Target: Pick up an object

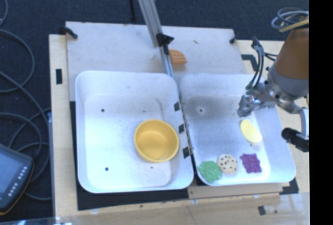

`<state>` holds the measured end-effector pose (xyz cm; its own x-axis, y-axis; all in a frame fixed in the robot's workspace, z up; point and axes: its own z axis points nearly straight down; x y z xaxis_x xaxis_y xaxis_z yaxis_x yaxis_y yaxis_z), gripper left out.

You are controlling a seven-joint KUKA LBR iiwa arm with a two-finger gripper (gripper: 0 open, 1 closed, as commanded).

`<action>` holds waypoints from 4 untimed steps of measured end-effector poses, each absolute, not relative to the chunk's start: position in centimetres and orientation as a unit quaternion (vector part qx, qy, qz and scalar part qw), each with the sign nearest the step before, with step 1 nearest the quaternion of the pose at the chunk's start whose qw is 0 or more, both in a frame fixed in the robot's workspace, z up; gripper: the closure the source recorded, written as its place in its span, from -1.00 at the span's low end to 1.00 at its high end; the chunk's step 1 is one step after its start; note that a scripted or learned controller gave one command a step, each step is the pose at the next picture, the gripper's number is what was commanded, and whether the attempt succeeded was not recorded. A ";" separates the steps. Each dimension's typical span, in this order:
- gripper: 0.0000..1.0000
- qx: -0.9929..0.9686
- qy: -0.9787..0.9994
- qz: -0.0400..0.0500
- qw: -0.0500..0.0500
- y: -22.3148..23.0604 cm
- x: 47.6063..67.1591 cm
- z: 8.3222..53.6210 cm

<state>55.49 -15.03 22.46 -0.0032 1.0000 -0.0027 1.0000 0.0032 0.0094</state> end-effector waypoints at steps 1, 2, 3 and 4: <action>1.00 0.706 0.708 0.002 0.003 -15.7 55.7 27.0; 1.00 0.705 0.709 0.001 0.001 -9.9 55.2 26.5; 1.00 0.705 0.709 0.001 0.000 -5.6 54.5 26.5; 1.00 0.705 0.709 0.000 0.000 -0.4 53.4 24.8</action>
